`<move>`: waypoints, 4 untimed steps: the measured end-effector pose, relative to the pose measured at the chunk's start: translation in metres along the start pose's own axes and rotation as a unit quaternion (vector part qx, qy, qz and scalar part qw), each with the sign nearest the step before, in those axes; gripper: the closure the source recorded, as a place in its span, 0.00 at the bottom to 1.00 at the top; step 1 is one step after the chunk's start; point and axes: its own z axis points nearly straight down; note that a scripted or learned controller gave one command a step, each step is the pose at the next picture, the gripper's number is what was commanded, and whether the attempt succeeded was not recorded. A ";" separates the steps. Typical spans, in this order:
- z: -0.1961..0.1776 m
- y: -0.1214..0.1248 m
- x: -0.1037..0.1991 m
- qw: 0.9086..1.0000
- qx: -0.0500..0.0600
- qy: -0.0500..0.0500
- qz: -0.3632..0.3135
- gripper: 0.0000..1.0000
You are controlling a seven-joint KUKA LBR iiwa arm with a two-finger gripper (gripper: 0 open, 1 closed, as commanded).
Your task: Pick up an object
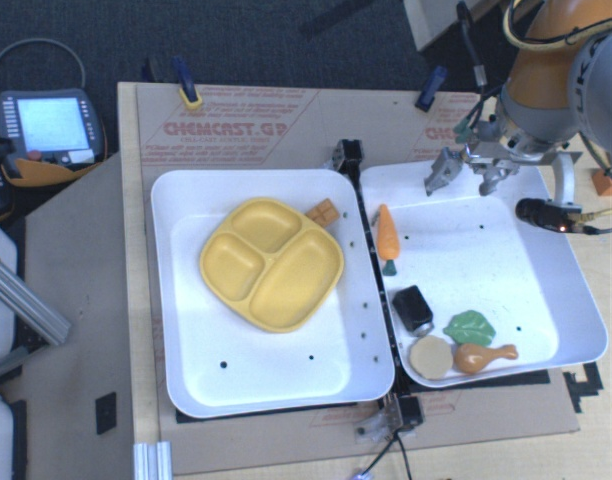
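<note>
Carrot [386, 233] left of gripper [470, 175] (apart).

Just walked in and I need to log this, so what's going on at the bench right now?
A grey arm reaches in from the right, its gripper open over the far edge of the right bin, holding nothing. In that bin lie a carrot, a black block, a green piece, a drumstick and a tan disc, all untouched. The left bin holds a yellow divided plate with a small brown block at its far edge.
</note>
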 end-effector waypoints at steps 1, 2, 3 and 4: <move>-0.007 0.003 0.000 1.000 -0.007 -0.001 -0.001 0.00; 0.036 0.005 -0.001 1.000 -0.004 0.000 -0.001 0.00; 0.087 0.007 0.000 1.000 -0.007 -0.001 -0.002 0.00; 0.073 0.008 0.000 1.000 -0.010 -0.002 -0.002 1.00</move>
